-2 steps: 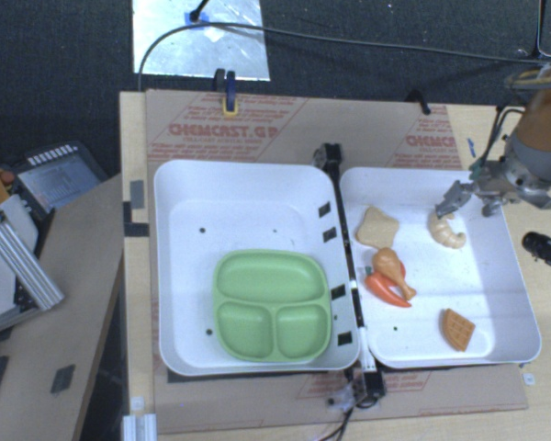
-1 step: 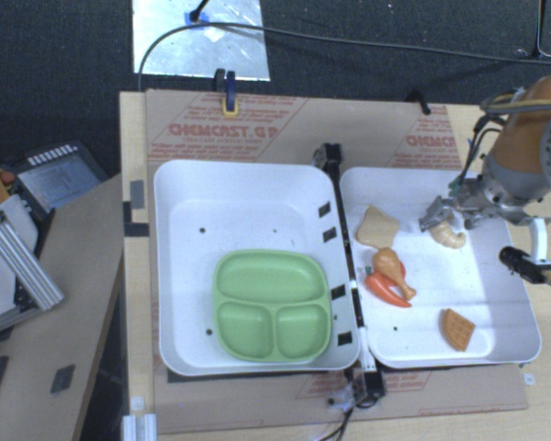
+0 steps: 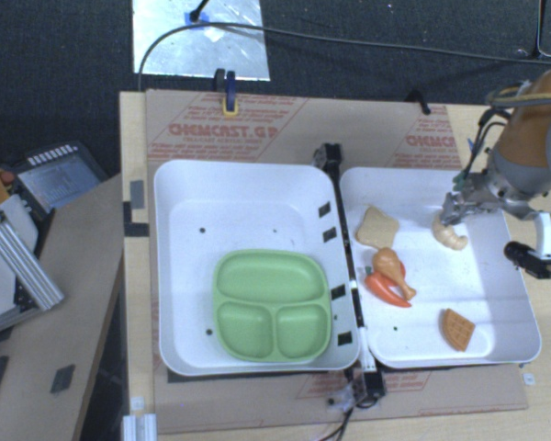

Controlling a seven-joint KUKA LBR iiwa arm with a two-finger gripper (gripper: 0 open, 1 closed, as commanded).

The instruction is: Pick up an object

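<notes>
Near the far right corner of the right bin [image 3: 510, 333], a small cream-coloured croissant-like piece [image 3: 451, 236] lies on the white floor, and the claw [image 3: 456, 208] sits right over its far edge, touching or nearly so. Whether the claw is wide or narrow cannot be told from this angle, and the piece is not seen between its tips. To the left of it lies a tan slice of bread [image 3: 376, 227], and nearer the camera an orange chicken drumstick [image 3: 390, 268] rests against a red chili pepper [image 3: 384, 290]. Toward the near right corner sits a brown waffle wedge [image 3: 457, 329], apart from the rest. Across the divider, the left bin [image 3: 184, 200] holds a green divided plate [image 3: 271, 305]. Both bins rest on a cardboard sheet [image 3: 257, 127] on the desk [image 3: 83, 265].
</notes>
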